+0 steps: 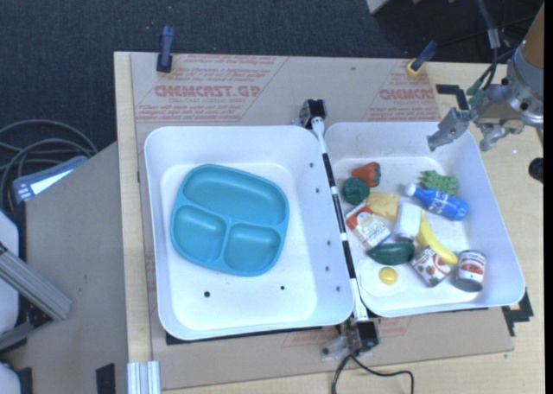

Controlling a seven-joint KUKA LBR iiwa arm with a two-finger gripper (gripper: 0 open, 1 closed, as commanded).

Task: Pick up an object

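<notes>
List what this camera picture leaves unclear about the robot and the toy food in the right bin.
- The arm: cut off by the camera view's right edge.
- The hand: small and blurred above the right bin; its state cannot be told.
- The two cans: labels too small to read.
- The white packet: partly covered by the blue bottle and the banana.

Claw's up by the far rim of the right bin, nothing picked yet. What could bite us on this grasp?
1. The toys are packed tight: the banana lies against the blue bottle and the cans, so the claw may nudge or pinch two things.
2. The claw hovers by the right bin's far rim; a straight descent could clip it.
3. The rounded bottle and cans may slip out.
</notes>
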